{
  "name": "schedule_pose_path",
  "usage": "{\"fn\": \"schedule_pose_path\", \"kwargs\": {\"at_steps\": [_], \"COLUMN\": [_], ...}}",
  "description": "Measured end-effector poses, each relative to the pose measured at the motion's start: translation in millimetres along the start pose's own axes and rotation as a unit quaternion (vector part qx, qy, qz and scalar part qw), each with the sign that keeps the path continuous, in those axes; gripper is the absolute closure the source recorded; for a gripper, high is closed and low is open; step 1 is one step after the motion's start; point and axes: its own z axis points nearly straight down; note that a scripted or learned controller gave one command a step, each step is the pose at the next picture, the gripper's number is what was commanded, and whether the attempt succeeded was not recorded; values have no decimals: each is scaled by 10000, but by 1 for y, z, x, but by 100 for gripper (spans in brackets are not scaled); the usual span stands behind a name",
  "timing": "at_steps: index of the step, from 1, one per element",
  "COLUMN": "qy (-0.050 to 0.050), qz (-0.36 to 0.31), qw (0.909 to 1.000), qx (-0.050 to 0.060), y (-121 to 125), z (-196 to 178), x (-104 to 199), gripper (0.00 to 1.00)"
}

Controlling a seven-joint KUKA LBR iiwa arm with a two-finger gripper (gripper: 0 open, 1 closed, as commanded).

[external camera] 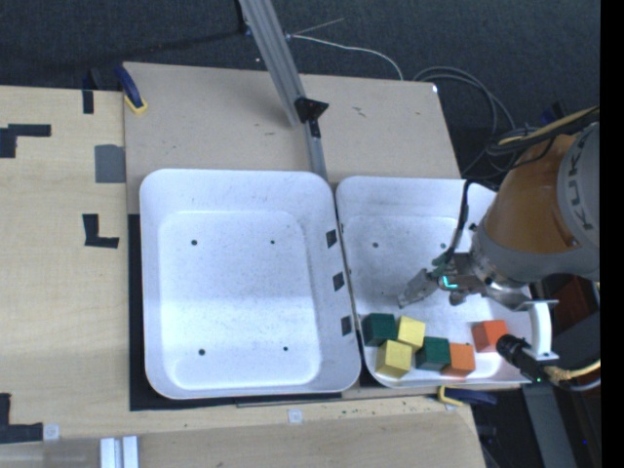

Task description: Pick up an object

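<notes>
1. Left bin (234,281), left of centre in the frame: its white floor is bare, so the coming move has nothing to do with it.
2. Right bin (390,213), right of centre: all the blocks are bunched along its lower edge, at the lower right of the frame.
3. Dark green block (378,328) sits leftmost in the cluster, with a yellow block (410,332) touching its right side and a second yellow block (395,358) just below them.
4. A green block (434,350) and an orange block (460,358) follow to the right, touching; a red-orange block (487,335) lies a little apart, further right.
5. The blocks look roughly cubic, so none has a clear long axis. The row as a whole runs left to right along the bin's lower wall.
6. Gripper (426,287) hangs just above the cluster in the frame, its fingers splayed apart and pointing toward the lower left, with nothing between them.
7. The upper yellow block lies nearest, just below and slightly left of the fingertips; my judgement is that a short drop toward the frame's bottom would reach it, though its neighbours crowd both sides.
</notes>
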Motion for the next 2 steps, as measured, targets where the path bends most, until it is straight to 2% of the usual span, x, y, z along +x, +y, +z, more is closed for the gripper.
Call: {"fn": "schedule_pose_path", "kwargs": {"at_steps": [1,2], "qy": [1,-19], "qz": [1,13], "qw": [10000,10000], "qx": [-1,-36], "y": [0,-8], "z": [0,-68], "x": [0,-36], "gripper": [0,0]}}
